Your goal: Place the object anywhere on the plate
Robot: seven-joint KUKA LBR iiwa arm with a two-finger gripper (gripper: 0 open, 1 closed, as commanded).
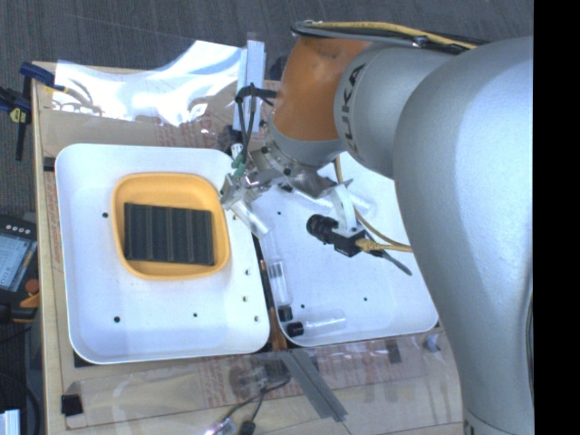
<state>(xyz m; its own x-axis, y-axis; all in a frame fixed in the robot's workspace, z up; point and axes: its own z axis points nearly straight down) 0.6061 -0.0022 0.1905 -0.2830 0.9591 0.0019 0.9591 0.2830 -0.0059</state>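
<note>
Big grey arm [453, 198] is the closest thing to you; it takes up the right side of the pic, top to bottom. Its orange band [313, 89] sits top-middle. Below the band, the gripper [243, 188] points down and to the left. It's right over the spot where the 2 bins meet, approx. at the plate's upper right corner. You can't tell if the jaws are apart or together, bc the tip is small and mixed up w/ shiny bits. You can't see anything held there either. A black part w/ a yellow cable [324, 228] hangs just right of the gripper, over the right bin [399, 297]. The yellow plate [168, 187] lies in the left bin [91, 306], in its upper middle, w/ a dark ridged pad [172, 234] on it. Nothing else is on the plate. A clear tube [276, 281] lies in the right bin, along its left wall, below the gripper and not touching it. A 2nd clear piece [317, 319] lies near that bin's bottom edge. You can't tell which one is the task's thing; both are off the plate. Shiny foil [181, 80] lies at the upper left, behind the bins, on the bench [181, 374].
</note>
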